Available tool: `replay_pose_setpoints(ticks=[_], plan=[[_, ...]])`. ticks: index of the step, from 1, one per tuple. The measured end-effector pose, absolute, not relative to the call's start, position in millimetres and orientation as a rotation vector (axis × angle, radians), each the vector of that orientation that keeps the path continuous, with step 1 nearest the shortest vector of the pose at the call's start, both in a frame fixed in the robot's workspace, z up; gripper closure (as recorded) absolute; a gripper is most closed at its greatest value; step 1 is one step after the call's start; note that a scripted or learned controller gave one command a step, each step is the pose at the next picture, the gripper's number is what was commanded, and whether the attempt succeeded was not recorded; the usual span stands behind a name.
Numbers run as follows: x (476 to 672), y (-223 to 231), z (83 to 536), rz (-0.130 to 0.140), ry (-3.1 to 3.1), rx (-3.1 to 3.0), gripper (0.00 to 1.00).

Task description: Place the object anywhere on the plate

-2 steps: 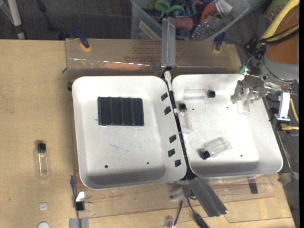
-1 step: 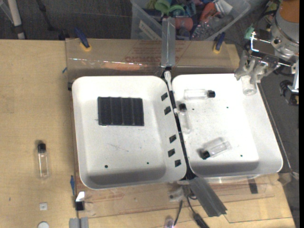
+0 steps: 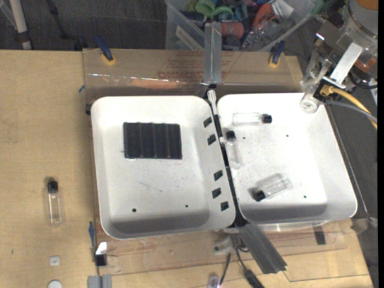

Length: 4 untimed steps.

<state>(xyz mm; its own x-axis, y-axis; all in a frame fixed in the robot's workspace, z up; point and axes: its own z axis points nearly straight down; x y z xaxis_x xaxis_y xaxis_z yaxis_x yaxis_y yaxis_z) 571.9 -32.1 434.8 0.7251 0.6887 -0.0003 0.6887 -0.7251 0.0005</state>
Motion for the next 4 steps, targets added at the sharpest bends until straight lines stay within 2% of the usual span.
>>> replay_pose_setpoints(ticks=[1,2,3,4], plan=[[567.0,-33,435,0.000,0.644,3.075,1.00],[614.2,-49,434,0.000,0.569,3.090,1.00],[567.7,8,434,0.001,0.312,3.126,1.00],[616.5,25,434,0.001,0.581,3.087,1.00]])
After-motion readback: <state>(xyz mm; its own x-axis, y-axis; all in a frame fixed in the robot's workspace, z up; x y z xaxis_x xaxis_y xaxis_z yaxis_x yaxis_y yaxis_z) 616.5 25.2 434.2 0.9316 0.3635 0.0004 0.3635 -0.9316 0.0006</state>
